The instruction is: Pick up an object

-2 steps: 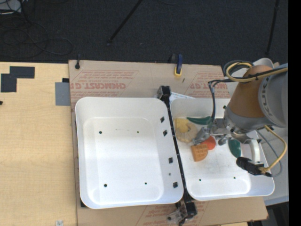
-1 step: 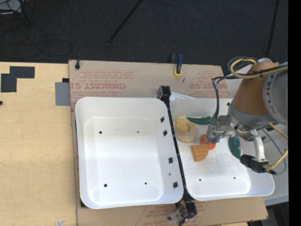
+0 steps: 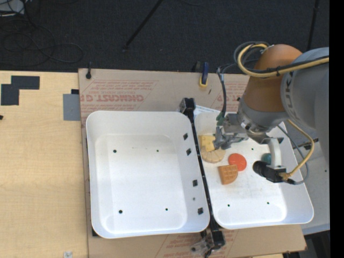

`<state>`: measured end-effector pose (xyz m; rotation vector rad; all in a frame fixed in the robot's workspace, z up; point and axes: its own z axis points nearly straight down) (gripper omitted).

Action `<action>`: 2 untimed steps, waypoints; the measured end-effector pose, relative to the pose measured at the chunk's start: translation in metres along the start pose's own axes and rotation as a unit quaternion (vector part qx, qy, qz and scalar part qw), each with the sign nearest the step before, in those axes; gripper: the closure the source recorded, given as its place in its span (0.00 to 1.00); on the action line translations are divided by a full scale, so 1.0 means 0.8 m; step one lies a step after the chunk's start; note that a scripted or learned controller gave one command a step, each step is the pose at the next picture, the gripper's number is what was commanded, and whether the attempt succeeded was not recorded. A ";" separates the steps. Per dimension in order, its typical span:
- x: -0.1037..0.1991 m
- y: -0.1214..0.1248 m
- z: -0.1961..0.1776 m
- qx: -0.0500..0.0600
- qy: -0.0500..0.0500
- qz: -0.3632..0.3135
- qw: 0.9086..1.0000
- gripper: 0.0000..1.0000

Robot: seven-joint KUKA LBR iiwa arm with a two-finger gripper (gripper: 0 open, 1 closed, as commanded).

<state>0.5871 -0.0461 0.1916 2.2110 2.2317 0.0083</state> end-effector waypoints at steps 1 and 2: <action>0.107 0.038 -0.022 0.001 -0.001 0.000 1.000 1.00; 0.179 0.074 -0.055 0.001 -0.001 0.002 1.000 1.00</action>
